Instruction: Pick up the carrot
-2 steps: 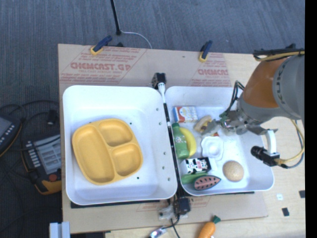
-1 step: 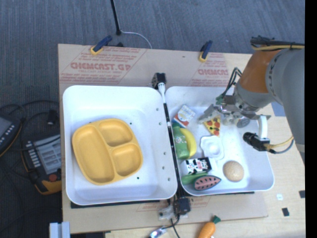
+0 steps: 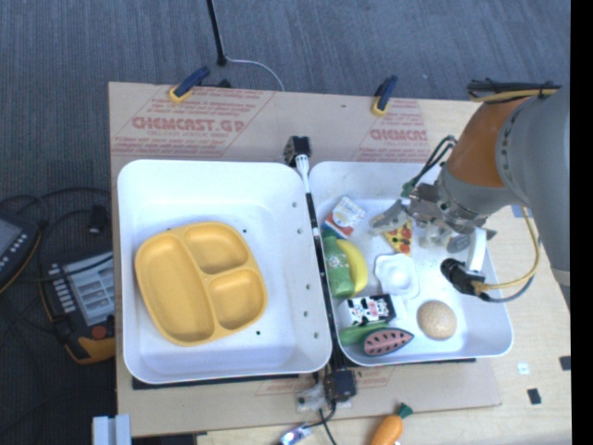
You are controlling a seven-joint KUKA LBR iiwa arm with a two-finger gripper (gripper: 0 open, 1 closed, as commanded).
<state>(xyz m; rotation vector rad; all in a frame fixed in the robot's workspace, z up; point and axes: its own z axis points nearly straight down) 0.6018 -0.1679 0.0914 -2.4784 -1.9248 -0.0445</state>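
The carrot [image 3: 389,428], orange with a green top, lies on the cardboard bench in front of the right bin [image 3: 496,336], outside both bins and near the view's bottom edge. My gripper [image 3: 410,222] is low over the back half of the right bin, far behind the carrot. It hangs just above a small red and yellow toy [image 3: 400,240]. Nothing is visibly held.
The right bin also holds a white packet [image 3: 347,213], a yellow-green fruit [image 3: 345,263], a white cup [image 3: 396,273], a black and white toy [image 3: 371,310], a watermelon slice [image 3: 382,341] and a tan roll [image 3: 436,320]. A yellow divided plate [image 3: 199,281] sits in the left bin [image 3: 157,179].
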